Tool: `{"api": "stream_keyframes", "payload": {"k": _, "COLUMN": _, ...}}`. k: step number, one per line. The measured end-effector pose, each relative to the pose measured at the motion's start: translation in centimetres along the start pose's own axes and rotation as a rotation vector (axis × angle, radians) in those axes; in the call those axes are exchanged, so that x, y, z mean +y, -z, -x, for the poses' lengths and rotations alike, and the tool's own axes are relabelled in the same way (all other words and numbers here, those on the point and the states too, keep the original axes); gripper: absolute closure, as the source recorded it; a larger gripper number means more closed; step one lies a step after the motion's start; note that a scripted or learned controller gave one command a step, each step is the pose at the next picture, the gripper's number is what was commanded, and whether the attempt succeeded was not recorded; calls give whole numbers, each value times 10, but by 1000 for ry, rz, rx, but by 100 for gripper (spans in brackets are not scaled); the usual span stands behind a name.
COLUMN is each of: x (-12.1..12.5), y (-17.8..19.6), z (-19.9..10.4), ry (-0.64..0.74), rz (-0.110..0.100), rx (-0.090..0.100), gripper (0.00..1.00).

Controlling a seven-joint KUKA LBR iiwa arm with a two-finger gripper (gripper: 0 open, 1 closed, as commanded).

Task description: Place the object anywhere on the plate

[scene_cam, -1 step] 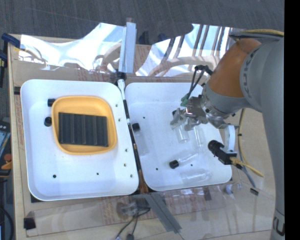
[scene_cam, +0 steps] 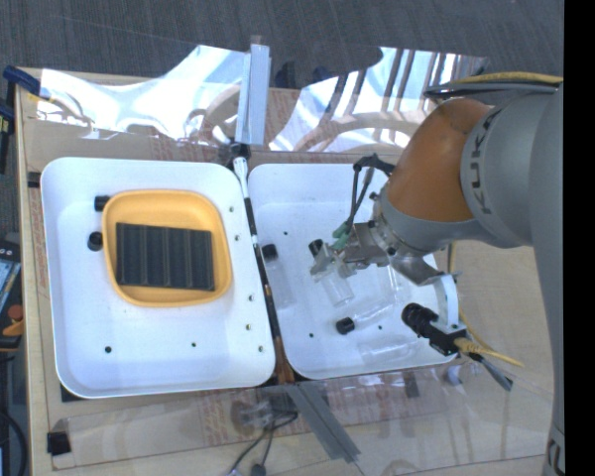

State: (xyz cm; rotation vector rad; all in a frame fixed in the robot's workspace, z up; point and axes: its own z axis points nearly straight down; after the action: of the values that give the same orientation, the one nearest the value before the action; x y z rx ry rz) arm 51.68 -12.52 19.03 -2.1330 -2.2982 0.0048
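A yellow plate [scene_cam: 165, 209] with a dark ribbed middle lies in the left white bin [scene_cam: 69, 355]. My gripper [scene_cam: 326, 262] hangs low over the middle of the right white bin [scene_cam: 288, 191], well to the right of the plate. A small black piece [scene_cam: 345, 323] lies on the bin floor just below and right of the gripper, apart from it. What looks like a clear plastic item [scene_cam: 382, 312] rests beside that piece; its outline is hard to make out. I see nothing clearly held in the gripper.
Another small black piece [scene_cam: 269, 252] sits near the right bin's left wall. Two dark knobs [scene_cam: 100, 204] stand by the plate's left side. The bins' shared rim [scene_cam: 258, 266] runs between gripper and plate. Crumpled foil [scene_cam: 159, 97] lies behind the bins.
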Motion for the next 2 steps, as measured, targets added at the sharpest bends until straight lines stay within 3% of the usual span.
{"api": "stream_keyframes", "payload": {"k": 1, "x": 56, "y": 1, "z": -36, "ry": 43, "rz": 2, "rx": -1, "gripper": 100}}
{"api": "stream_keyframes", "payload": {"k": 2, "x": 97, "y": 2, "z": -58, "ry": 312, "rz": 5, "rx": -4, "gripper": 100}}
